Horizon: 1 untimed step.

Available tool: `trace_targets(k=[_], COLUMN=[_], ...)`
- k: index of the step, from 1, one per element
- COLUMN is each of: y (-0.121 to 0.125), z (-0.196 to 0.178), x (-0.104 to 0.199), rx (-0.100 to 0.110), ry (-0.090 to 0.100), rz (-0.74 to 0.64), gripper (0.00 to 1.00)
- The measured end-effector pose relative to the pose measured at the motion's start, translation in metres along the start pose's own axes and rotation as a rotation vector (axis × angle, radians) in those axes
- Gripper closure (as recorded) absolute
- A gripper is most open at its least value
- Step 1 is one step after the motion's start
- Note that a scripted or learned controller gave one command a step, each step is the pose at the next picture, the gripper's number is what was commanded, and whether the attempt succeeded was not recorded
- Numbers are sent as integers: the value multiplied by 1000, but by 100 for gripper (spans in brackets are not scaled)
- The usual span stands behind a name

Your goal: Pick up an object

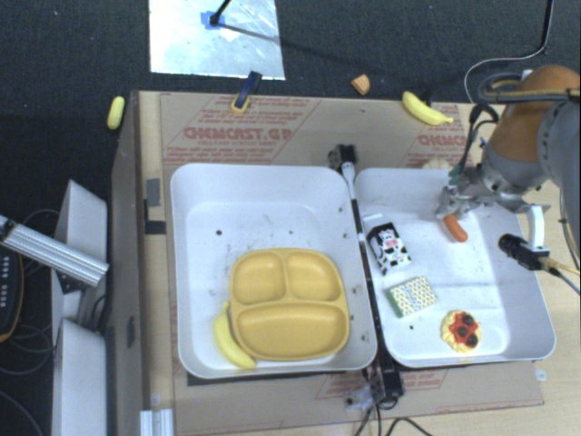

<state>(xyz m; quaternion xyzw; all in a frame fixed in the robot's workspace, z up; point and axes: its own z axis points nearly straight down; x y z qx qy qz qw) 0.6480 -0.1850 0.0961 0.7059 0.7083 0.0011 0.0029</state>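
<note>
Cardboard (pixel 272 125) covers the bench under two white bins, with dark floor behind. Near its back edge lie two bananas (pixel 425 108). The left bin (pixel 204 198) holds a yellow divided plate (pixel 289 302) by its front edge. In the right bin (pixel 508 316), the gripper (pixel 451 209) hangs near the back edge, just above an orange carrot (pixel 456 229); its state I cannot tell.

You'll see 1 yellow banana (pixel 425 109) lying on the brown board (pixel 272 125) at its back right edge. An orange chunk (pixel 361 84) sits just beyond the board's back edge, a silver sheet (pixel 216 25) farther back. A metal rail (pixel 54 251) lies left of the board.
</note>
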Motion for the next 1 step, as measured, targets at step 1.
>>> trace_targets(k=[1], y=[-20], z=[-36], x=[84], rx=[2], ry=[3], rz=[-1], gripper=[100])
